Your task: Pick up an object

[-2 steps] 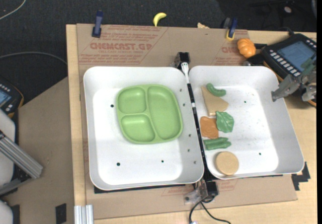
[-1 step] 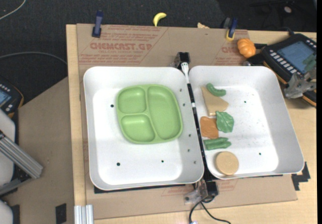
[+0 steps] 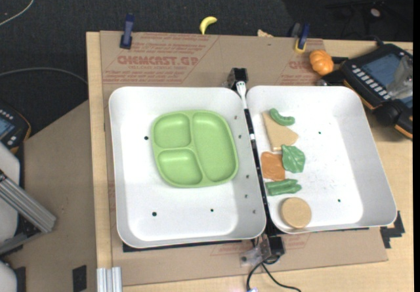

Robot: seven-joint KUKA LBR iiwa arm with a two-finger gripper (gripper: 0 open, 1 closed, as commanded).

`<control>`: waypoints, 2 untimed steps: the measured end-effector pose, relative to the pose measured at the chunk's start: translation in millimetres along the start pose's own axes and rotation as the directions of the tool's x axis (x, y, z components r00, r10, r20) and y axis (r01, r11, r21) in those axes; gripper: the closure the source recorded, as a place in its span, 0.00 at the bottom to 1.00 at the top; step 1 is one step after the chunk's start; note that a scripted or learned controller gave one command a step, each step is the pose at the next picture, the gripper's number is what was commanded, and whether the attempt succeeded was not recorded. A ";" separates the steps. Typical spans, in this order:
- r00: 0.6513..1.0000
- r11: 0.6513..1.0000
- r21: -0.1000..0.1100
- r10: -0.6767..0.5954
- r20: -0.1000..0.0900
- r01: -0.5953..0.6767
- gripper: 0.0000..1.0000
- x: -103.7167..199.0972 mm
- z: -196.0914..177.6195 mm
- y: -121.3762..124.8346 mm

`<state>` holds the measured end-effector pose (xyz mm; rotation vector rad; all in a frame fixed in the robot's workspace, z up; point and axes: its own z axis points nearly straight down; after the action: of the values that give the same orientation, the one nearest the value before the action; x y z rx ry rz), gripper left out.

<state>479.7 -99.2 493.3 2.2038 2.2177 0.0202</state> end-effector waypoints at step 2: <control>1.000 1.000 0.009 -0.003 -0.003 0.003 1.00 97.2 7.6 4.1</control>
<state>483.4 -1.9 485.6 2.2068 2.2273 0.0132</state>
